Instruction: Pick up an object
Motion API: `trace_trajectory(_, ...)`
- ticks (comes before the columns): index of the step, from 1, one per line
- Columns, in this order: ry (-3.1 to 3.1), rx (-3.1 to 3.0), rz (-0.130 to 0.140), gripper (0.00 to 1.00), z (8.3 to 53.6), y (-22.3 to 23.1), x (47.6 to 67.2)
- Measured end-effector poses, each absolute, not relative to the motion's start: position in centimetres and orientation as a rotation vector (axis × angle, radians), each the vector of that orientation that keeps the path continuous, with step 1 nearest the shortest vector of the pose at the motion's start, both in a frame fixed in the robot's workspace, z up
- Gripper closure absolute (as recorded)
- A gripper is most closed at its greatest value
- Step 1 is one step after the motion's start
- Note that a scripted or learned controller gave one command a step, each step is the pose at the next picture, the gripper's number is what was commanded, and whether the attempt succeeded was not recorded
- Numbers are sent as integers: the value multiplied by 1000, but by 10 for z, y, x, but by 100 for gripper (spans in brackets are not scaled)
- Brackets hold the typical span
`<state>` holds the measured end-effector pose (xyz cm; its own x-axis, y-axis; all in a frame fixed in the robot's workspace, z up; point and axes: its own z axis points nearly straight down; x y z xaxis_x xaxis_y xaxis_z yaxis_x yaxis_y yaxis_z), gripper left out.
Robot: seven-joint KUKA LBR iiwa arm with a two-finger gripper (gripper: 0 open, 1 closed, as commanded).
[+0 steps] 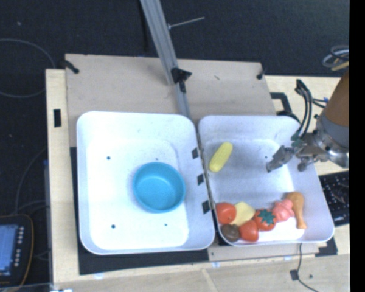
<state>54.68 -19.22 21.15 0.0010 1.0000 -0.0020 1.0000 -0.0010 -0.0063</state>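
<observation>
Corn (220, 157), yellow and lying at a slant, sits in the right bin (249, 129) near its left wall, well apart from everything else. Over on the right side of that bin hangs the gripper (290, 159), its two fingers spread apart with nothing between them, one dark finger (278, 159) reaching left toward the bin's middle. It's above bare white floor, well clear of the corn. Down along the bin's near edge there's a huddle of toy food: a red tomato (225, 212), a yellow piece (244, 212) just beside it, a brown lump (230, 232), more red pieces (250, 230), something pink (283, 210) and an orange drumstick (296, 207) at the right end. Left bin (103, 132) holds a blue bowl (159, 187), upright, near its centre.
</observation>
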Motion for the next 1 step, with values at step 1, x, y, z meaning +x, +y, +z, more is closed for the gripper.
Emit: trace_trajectory(1, -2213, -2231, -5, 0, 153, -196, 545)
